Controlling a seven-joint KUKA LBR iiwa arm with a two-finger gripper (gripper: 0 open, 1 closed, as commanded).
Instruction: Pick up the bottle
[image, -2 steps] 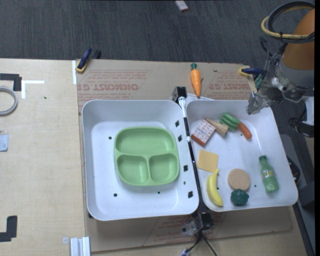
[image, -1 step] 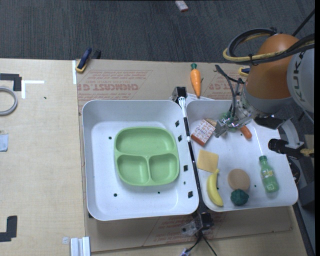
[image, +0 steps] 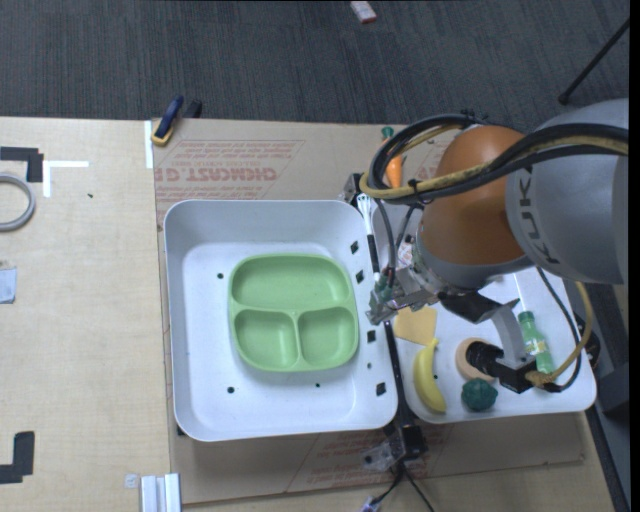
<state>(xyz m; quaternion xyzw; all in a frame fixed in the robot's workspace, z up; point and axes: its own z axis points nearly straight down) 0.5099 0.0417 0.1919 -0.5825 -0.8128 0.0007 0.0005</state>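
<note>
The bottle (image: 532, 340) is small and clear with a green label. It lies near the right side of the right bin (image: 575, 400), partly behind a black cable. My gripper (image: 386, 297) hangs over the left edge of that bin, close to the rim it shares with the left bin. It is well to the left of the bottle, with nothing visibly held. The arm's orange band and grey wrist hide the back of the right bin.
The right bin also holds a banana (image: 428, 378), a yellow wedge (image: 418, 324), a tape roll (image: 474, 358) and a dark green ball (image: 479, 394). A green divided plate (image: 295, 312) lies in the left bin (image: 190, 330). Cables loop over the arm.
</note>
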